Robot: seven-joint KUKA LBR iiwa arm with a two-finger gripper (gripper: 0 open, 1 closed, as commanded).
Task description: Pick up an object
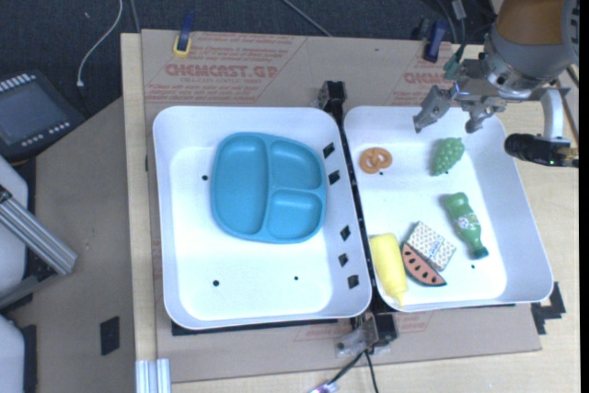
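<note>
We see bare white floor in the right bin below our gripper; its fingers spread apart, grapes just beneath them.

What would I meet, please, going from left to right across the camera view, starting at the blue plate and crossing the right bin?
Blue divided plate → pretzel → yellow banana → watermelon slice → green grapes → green bottle. The gripper hangs open above the grapes.
</note>
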